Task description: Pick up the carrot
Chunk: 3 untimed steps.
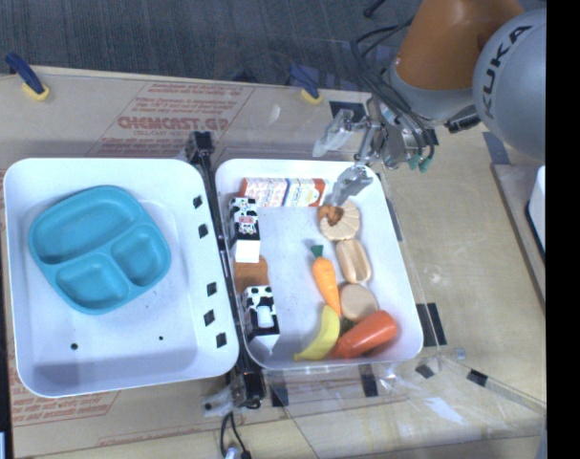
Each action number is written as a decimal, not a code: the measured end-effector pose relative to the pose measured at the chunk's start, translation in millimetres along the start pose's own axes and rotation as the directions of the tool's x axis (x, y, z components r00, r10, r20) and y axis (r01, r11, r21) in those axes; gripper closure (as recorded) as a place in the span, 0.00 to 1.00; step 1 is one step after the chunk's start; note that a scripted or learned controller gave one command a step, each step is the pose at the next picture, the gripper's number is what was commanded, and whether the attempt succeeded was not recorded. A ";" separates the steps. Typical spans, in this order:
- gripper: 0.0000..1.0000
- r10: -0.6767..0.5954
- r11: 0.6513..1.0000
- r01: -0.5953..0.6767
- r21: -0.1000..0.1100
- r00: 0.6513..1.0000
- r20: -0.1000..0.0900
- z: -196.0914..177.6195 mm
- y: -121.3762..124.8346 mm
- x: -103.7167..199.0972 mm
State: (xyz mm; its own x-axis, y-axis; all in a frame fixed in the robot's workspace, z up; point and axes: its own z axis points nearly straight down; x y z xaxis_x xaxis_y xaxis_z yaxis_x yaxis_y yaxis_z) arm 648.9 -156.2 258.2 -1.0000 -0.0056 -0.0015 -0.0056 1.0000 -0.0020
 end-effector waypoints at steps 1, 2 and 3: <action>0.00 -0.032 0.999 0.031 -0.006 0.999 -0.012 147.4 -30.7 35.7; 0.00 -0.126 0.992 0.126 -0.005 0.992 -0.006 167.9 3.3 110.8; 1.00 -0.134 0.991 0.134 -0.003 0.991 0.000 155.6 4.8 107.1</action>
State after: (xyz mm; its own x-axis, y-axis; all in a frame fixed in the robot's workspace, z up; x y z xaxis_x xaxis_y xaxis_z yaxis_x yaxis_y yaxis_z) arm 542.0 -152.4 102.4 -0.9901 -0.1401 -0.0014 -0.1401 0.9901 0.0004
